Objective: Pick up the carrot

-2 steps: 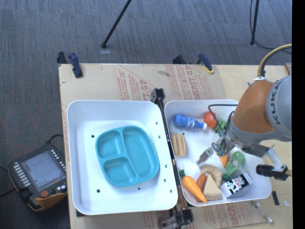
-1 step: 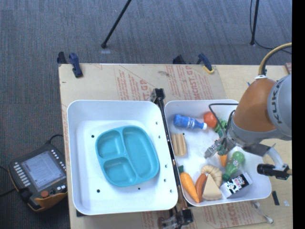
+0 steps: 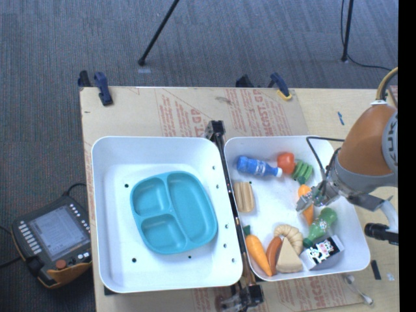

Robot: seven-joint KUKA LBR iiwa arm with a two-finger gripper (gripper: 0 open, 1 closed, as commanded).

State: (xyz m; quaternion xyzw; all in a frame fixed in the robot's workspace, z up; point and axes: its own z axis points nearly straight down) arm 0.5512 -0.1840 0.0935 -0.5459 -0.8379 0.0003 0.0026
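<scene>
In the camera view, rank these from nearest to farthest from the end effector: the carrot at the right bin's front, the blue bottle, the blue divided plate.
1. Carrot, front-left part of the right bin, diagonally below and left of the end effector.
2. Blue bottle, back of the right bin, only slightly farther; fairly close call.
3. Blue divided plate, in the left bin, clearly farthest.

Grey carpet (image 3: 78, 25) surrounds a wooden bench (image 3: 195, 109); clamps (image 3: 103, 88) grip its far edge, tripod legs (image 3: 162, 25) stand behind, a pendant (image 3: 52, 239) lies left.

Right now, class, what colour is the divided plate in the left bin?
Light blue plate; the camera view shows it clearly.
</scene>
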